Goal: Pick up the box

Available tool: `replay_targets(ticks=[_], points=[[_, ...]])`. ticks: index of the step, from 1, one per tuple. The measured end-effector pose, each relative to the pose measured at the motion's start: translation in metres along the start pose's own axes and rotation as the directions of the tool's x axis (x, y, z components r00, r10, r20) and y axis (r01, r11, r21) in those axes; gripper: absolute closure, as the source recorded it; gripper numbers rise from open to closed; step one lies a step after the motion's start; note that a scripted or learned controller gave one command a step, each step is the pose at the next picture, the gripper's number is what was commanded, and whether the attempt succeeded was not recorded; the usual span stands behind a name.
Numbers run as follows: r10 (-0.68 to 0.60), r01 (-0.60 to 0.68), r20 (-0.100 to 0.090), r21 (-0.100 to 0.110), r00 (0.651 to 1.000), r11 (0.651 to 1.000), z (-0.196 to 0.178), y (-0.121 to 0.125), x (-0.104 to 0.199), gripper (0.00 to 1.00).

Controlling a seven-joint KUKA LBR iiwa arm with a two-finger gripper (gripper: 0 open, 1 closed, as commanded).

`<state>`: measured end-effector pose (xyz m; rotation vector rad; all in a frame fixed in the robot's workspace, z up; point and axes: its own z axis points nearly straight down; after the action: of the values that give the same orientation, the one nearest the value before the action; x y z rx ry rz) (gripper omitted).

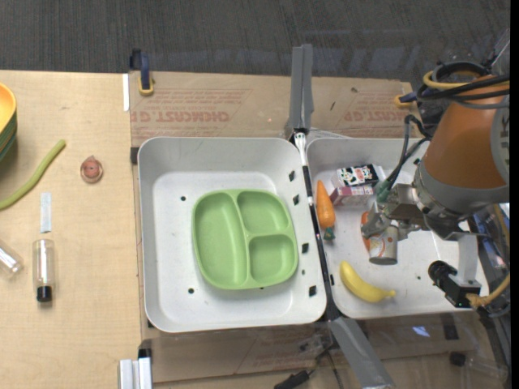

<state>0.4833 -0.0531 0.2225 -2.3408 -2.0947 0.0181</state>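
Camera view looks down on a wooden worktop [73, 314] with two white bins side by side. Left bin [162, 217] holds a green divided plate [243, 237] lying flat near its middle. Right bin [413, 286] holds the rest. Grey arm with orange band [462, 148] comes in from the right and covers much of the right bin's far right part. Claw [383, 237] hangs low over the middle of the right bin, pointing down; cannot tell how far apart it stands or whether anything is in it, the tip area is a blur of grey and orange-brown.

Box [358, 183] lies in the right bin's far left part, near the back wall, up and left of the claw and apart from it. It lies flat, long axis running roughly left to right across the frame, slightly tilted; dark printed top with white and pink patches.

Carrot [325, 209] sits just left of the box along the bin's left wall, long axis running near to far, green end toward the front. Banana [365, 284] lies nearer the front of the right bin, below the claw.
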Motion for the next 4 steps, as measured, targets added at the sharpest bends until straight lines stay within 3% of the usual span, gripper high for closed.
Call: replay_targets(ticks=[2,3,4], points=[[-0.001,0.001,0.005,0.003,1.0,1.0,-0.016,0.001,-0.002,1.0],[-0.1,0.1,-0.005,-0.006,0.995,0.995,0.032,0.06,-0.032,1.0],[-0.14,0.14,-0.006,-0.005,0.99,0.99,0.032,0.053,0.006,1.0]])
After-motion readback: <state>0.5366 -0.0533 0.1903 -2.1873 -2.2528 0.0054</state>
